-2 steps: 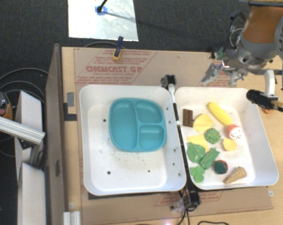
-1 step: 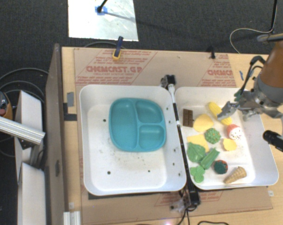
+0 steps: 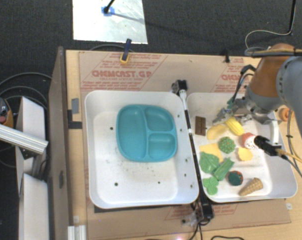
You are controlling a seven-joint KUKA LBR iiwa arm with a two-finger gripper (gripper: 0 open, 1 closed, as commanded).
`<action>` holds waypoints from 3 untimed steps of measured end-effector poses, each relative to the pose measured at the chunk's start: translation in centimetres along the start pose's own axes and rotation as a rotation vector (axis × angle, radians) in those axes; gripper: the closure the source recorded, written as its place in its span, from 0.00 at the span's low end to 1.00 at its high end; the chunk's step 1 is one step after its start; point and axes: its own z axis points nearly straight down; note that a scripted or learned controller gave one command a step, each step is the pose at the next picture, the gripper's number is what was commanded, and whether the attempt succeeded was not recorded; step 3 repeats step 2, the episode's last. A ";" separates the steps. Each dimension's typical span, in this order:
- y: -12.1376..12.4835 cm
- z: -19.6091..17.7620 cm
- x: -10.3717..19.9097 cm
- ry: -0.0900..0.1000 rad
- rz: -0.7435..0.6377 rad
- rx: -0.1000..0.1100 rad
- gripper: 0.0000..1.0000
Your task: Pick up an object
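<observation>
One pincer [image 3: 230, 115] at the right bin's [image 3: 286, 184] twelve o'clock, above the corn [image 3: 235, 126]; its opening indiscernible, wrist partly masking it.

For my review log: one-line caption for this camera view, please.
The gripper hangs over toy food in the right bin, near a yellow corn cob; the left bin holds a teal divided plate.

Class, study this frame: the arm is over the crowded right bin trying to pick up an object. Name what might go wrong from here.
1. The toys lie packed together: the yellow corn touches neighbours such as the green broccoli, so the gripper may nudge or catch a second item.
2. The gripper works near the right bin back wall, so a toy could get pushed against it rather than grasped.
</observation>
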 end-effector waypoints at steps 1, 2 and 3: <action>-0.2 -1.2 0.0 0.003 0.001 0.004 1.00; -0.9 -8.4 4.7 0.004 0.000 0.008 1.00; -0.9 -8.4 4.7 0.004 0.000 0.008 1.00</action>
